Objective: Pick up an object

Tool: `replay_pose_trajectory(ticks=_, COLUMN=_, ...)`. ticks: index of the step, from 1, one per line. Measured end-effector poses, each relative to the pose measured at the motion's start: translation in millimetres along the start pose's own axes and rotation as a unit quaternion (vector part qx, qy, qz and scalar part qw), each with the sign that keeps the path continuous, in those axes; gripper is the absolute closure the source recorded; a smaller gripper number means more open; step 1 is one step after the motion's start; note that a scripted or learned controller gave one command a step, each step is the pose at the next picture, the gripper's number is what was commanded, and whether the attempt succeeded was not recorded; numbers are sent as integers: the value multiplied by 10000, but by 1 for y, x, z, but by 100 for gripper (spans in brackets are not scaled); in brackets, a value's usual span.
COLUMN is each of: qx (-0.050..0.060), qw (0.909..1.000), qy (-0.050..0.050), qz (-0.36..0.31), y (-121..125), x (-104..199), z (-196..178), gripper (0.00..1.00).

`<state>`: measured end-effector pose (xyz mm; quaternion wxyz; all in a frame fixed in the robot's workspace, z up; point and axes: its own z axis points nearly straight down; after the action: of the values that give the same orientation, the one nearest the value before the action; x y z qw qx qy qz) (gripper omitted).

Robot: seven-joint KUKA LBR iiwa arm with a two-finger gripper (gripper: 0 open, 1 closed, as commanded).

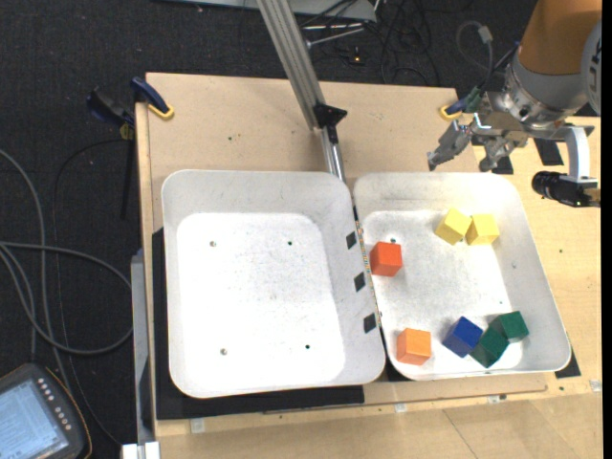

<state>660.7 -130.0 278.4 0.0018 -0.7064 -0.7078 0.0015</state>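
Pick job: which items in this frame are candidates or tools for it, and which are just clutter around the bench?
Job:
- two-finger gripper, fingers spread, above the right white bin
- two yellow blocks
- red-orange cube
- orange cube
- blue cube
- two green blocks

Lying about:
- left white bin
- blue-and-yellow clamp
- handheld screen
- loose cables

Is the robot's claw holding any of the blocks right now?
No, nothing is held. The claw hangs open above the far edge of the right bin, with no block between its fingers. All the blocks lie in that bin.
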Motion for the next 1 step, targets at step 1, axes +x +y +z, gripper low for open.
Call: replay_pose_trajectory(ticks=1, qx=-24, qw=10000, qy=-7, qz=-6, y=1, x=0, z=-3, gripper=0)
